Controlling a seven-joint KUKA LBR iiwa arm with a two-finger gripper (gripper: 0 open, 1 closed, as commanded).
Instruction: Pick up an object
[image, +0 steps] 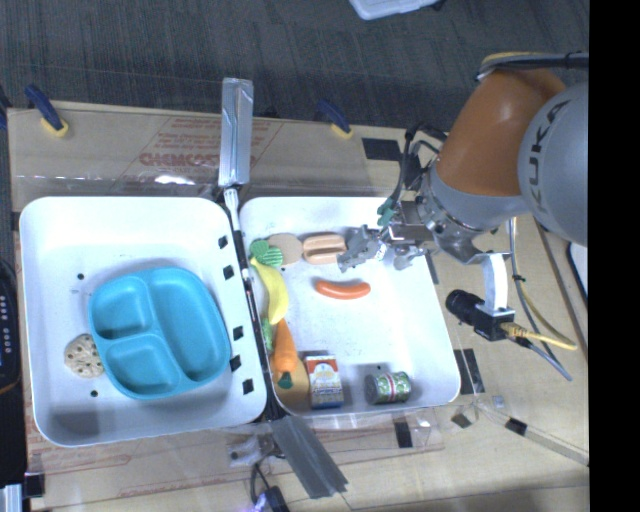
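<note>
The right bin (440, 330) holds the candidate objects; the left bin (40, 300) holds a blue divided tray (158, 330) and a cookie (82, 354). The arm (500, 140) enters from the right, placing the gripper (375, 248) over the far part of the right bin. Whether the claw is wide or narrow cannot be determined. The nearest object, the sausage (343, 289), lies just near-left of the gripper, long axis running left-right. The hot dog bun (322, 246) lies immediately left of the gripper.
</note>
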